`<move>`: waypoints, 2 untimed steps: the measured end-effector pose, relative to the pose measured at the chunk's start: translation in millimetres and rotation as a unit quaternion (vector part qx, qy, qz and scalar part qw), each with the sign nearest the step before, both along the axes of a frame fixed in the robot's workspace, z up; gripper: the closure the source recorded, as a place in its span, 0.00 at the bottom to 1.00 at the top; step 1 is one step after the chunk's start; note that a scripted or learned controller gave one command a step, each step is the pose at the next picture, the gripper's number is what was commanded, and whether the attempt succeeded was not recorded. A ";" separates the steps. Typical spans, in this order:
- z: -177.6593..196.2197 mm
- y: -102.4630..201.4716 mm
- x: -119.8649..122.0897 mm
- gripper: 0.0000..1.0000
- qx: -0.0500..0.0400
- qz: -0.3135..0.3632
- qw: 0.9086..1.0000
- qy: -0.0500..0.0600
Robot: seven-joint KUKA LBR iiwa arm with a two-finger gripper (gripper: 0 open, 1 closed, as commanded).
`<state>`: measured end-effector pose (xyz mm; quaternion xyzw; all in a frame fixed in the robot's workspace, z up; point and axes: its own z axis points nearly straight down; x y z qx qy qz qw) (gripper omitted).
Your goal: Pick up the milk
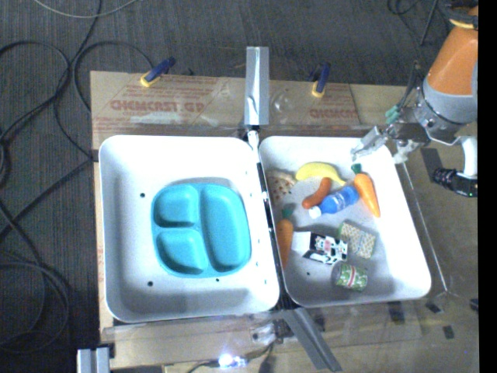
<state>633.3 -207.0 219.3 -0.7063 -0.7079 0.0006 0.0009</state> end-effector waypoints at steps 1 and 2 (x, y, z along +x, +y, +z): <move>-75.5 30.4 -34.0 0.00 0.000 0.023 1.000 0.000; -93.0 77.0 -51.4 0.00 0.000 0.038 0.999 0.001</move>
